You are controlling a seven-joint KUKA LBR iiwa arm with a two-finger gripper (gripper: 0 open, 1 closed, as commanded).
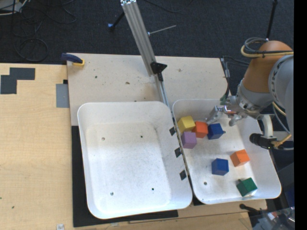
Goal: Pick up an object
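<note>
In the right bin [268, 186] lie several small blocks. A yellow block [186, 123], an orange block [201, 128], a purple block [189, 139] and a blue block [215, 131] cluster near its upper left. A second blue block [220, 166], a second orange block [240, 157] and a green block [246, 186] lie further toward the front. My gripper [223, 118] hovers open just above and to the right of the upper blue block, with nothing between its fingers.
The left bin [96, 123] sits beside the right one, divided from it by a ridge with black clips [177, 152]. A slanted aluminium bar [141, 37] rises behind the bins. The arm's orange band [264, 71] hangs over the right bin's back right corner.
</note>
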